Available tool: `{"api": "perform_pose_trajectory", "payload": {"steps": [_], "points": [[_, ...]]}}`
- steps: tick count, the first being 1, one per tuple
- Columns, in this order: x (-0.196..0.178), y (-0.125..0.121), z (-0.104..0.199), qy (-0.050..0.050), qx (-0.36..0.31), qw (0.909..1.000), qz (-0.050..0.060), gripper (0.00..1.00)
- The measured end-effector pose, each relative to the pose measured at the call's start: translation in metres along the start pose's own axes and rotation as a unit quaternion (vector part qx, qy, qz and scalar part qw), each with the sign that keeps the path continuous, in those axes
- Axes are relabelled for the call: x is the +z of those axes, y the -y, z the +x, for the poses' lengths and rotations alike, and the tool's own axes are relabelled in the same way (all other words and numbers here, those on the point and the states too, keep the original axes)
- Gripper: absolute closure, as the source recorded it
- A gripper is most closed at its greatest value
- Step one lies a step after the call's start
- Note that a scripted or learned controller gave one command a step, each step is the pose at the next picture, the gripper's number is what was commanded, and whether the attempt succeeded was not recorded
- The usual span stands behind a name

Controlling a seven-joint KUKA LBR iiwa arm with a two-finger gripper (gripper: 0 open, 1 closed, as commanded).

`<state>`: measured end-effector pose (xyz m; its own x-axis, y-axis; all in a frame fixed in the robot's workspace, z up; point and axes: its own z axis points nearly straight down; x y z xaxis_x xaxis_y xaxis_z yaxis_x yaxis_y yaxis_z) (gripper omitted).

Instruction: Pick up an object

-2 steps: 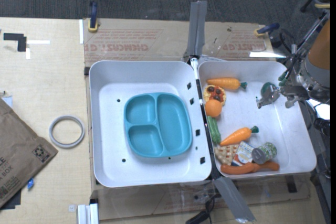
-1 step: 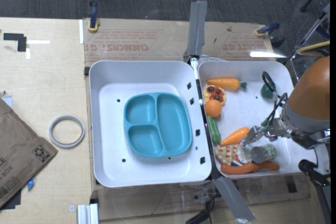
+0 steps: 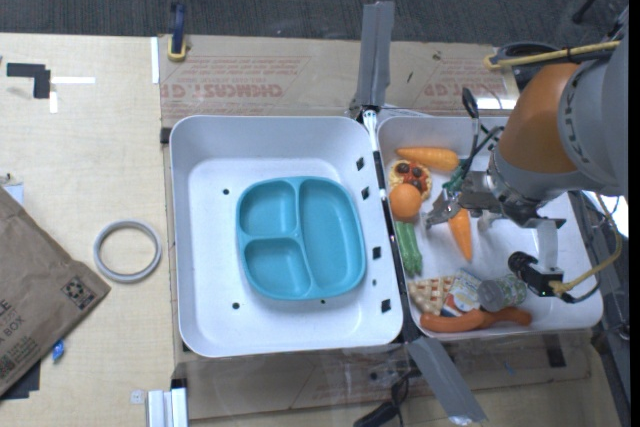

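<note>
The right bin (image 3: 580,315) holds several toy foods: a long carrot (image 3: 428,157), a small pizza piece (image 3: 410,175), an orange (image 3: 405,203), a green bean pod (image 3: 408,247), a waffle (image 3: 432,293), a red sausage (image 3: 475,320) and a grey wrapped item (image 3: 500,292). A short orange carrot (image 3: 461,235) lies near the bin's middle. My gripper (image 3: 448,208) hangs low over the bin, right at the upper end of that short carrot and just right of the orange. The wrist hides how the gripper meets the carrot.
The left bin (image 3: 200,215) holds a blue divided plate (image 3: 300,237). A grey tape ring (image 3: 127,249) and a brown cardboard box (image 3: 30,295) lie on the bench to the left. The arm's bulk covers the right bin's far right part.
</note>
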<state>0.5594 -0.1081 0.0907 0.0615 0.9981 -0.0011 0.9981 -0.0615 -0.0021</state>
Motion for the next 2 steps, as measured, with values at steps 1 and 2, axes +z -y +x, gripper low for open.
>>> {"api": "perform_pose_trajectory", "payload": {"steps": [1,2], "points": [[-0.008,0.000,-0.001,0.000,0.000,1.0000,0.001,1.00],[-0.101,-0.045,0.065,0.000,-0.089,0.9960,-0.001,1.00]]}}
